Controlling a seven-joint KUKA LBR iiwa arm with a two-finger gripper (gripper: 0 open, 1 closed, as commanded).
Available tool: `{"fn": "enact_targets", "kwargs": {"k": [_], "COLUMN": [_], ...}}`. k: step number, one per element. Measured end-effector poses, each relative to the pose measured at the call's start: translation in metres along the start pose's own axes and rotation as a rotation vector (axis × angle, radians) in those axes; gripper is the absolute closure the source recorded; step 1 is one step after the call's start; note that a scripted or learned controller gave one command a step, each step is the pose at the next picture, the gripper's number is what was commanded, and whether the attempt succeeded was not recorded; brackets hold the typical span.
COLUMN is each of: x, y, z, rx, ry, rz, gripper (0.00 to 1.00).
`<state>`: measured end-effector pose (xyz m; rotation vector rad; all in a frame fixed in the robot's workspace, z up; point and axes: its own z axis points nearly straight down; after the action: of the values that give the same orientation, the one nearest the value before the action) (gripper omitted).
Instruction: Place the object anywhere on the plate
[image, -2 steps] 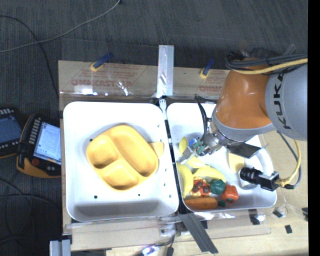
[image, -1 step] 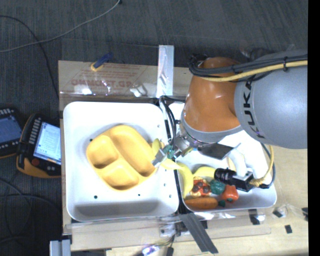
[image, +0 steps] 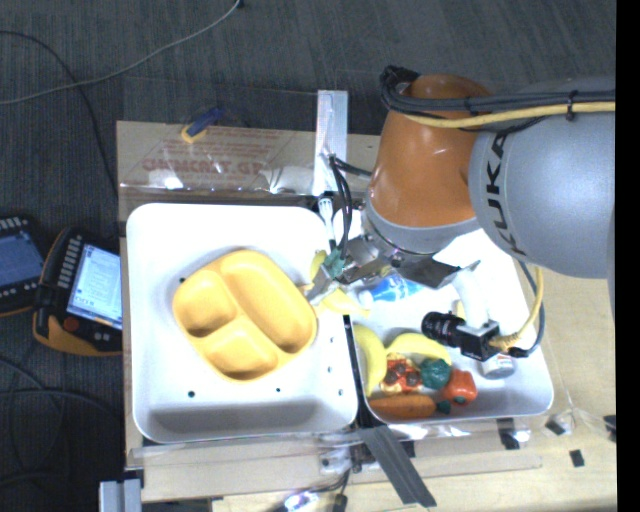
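A: So, done yet?
B: Not yet. Judging by plate (image: 245, 315): bare in all three wells, lying in left bin (image: 160, 400).
A: And gripper (image: 322, 280)?
B: Poised right at plate's right rim, above wall between bins. Cannot tell whether spread or closed; too cluttered there to read.
A: Holding object?
B: Hard to say. Probably object (image: 320, 264) just at its tip: small, yellow-green, beside rim, not on plate. Cannot confirm as gripped.
A: Roughly how far along, then?
B: Late, at a guess. Fetching apparently over. Left to do: crossing rim, letting go above a well, backing off.
A: Enough room for that?
B: Plenty. Wide yellow plate, any well allowed, so no need for fine aim.
A: Surface?
B: Smooth white plastic, shallow walls, glossy under light. Right bin (image: 530, 400) crowded by contrast: banana (image: 372, 360), bottle (image: 392, 290), pepper (image: 460, 385), more toy food packed together near front wall.
A: Beyond bins?
B: Brown board (image: 230, 155) under both, on bench. Dark carpet (image: 150, 50) all round, with cables trailing across. Pendant (image: 85, 290) off to left, screen lit, well apart from work.
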<state>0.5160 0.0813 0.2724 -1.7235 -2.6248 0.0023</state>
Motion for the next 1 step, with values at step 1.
{"fn": "enact_targets", "kwargs": {"k": [1], "x": [0.0048], "y": [0.0238], "z": [0.0743], "rx": [0.002], "ry": [-0.001], "rz": [0.103], "gripper": [1.00]}}
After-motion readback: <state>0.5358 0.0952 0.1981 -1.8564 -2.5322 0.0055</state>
